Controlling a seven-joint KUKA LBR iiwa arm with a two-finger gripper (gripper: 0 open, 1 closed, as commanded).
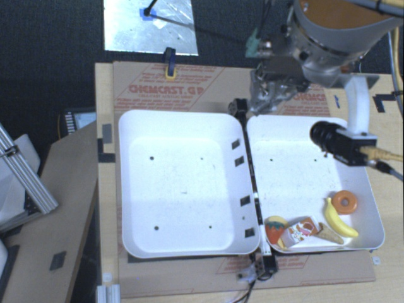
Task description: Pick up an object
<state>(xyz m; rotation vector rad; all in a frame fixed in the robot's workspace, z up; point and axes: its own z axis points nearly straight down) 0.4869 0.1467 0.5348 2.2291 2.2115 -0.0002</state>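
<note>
Your best target is the banana [339, 219] in the right bin [297, 169]: light, stiff, slippery plastic (by its look), so pinch across its middle. Whether the end effector [270, 100] is released or clenched, you cannot tell.

Even, fairly bright overhead light; the white bins [183, 188] look nearly washed out. Glare on the metal sheet [150, 17] at eleven o'clock. Soft focus throughout, faint shadows.
</note>
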